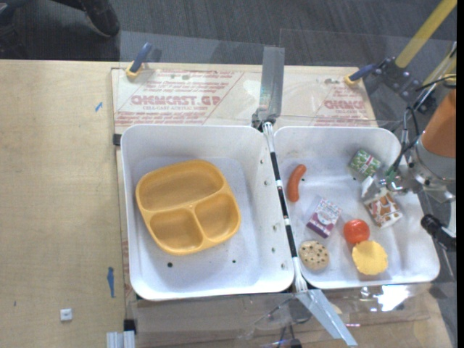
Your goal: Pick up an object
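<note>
The right bin [341, 138] holds several small toy foods. A red sausage [294, 183] lies near its left wall. A green carton [363, 162] sits at the back right, and a purple carton [323, 217] lies in the middle. A cookie [314, 254], a red tomato [356, 230] and a yellow round piece [370, 258] lie along the front. A red-and-white carton [383, 209] lies at the right. My gripper [383, 185] hangs low at the bin's right side, just above the red-and-white carton and beside the green one. Nothing visibly held.
The left bin [138, 147] holds a yellow divided plate [188, 206]. A metal divider [278, 194] runs between the bins. The grey arm with its orange band [442, 130] and cables crowd the right edge. Bare wooden bench [54, 194] lies to the left.
</note>
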Robot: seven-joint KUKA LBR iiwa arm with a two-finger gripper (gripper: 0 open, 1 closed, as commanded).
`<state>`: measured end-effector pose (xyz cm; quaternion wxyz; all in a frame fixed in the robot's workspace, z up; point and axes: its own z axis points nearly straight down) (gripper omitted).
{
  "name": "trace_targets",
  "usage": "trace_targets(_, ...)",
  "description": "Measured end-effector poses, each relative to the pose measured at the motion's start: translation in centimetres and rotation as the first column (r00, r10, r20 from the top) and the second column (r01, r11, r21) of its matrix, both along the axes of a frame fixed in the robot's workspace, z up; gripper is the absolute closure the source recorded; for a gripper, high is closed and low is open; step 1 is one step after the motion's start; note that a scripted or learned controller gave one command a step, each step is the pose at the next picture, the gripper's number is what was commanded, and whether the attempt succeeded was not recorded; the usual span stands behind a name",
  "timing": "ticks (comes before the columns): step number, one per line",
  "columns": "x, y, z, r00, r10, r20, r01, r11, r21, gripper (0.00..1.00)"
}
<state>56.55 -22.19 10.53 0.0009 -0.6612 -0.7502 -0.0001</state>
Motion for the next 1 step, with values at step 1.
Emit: trace_targets(1, 3.93, 6.65, 8.83, 0.99, 0.144, 0.001, -0.144, 0.99, -0.001, 1.0)
